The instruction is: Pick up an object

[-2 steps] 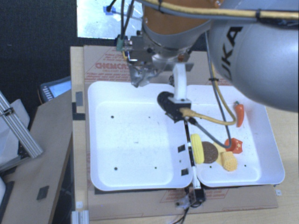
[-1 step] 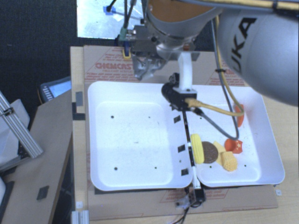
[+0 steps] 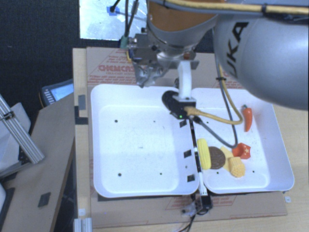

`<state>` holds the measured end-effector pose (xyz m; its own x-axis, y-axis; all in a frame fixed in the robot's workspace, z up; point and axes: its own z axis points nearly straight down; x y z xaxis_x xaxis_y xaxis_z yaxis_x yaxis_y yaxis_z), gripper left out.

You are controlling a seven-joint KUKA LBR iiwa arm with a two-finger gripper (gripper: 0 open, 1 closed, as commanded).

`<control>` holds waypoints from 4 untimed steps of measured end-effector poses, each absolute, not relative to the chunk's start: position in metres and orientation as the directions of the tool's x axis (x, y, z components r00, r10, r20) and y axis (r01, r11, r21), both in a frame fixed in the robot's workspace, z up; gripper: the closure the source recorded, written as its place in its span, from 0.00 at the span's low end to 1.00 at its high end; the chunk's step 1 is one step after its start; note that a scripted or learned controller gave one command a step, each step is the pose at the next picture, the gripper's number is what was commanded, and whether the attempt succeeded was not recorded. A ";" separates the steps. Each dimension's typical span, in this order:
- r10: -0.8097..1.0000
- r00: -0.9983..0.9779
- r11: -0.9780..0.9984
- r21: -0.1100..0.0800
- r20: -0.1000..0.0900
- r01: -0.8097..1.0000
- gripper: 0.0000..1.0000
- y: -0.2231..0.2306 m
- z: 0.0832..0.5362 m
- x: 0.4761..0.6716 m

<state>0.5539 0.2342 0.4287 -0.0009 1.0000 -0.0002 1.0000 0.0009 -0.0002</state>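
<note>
I am reaching in from the right, my grey arm [image 3: 260, 42] looming large across the top of the view. My gripper [image 3: 147, 79] is hanging above the far rim of the left bin [image 3: 140, 149], near the printed cardboard [image 3: 111, 67] lying on the surface [image 3: 79, 129]. From this angle the end of it is blurred and dark, so I cannot tell how it is set, and I am seeing nothing caught in it.

The things to pick are lying well apart from it, in the right bin [image 3: 260, 178]. A yellow corn cob [image 3: 203, 153] is lying along that bin's left wall, touching a brown round piece [image 3: 217, 158]. Just beside that a yellow block [image 3: 236, 166] is sitting, with a red piece [image 3: 242, 151] close behind it. An orange-red pepper [image 3: 247, 119], possibly a chilli, is lying farther back near the right wall. A yellow cable [image 3: 217, 119] is trailing over that bin.
</note>
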 end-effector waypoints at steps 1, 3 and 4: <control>1.000 -0.005 0.005 0.004 0.002 1.000 1.00 0.235 0.456 0.558; 1.000 0.000 0.000 -0.003 -0.001 1.000 1.00 0.234 0.336 0.553; 1.000 -0.005 0.004 0.018 0.007 1.000 1.00 0.234 0.482 0.578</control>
<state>0.5779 0.2342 0.4823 -0.0046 1.0000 0.0068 0.9998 0.0044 0.0180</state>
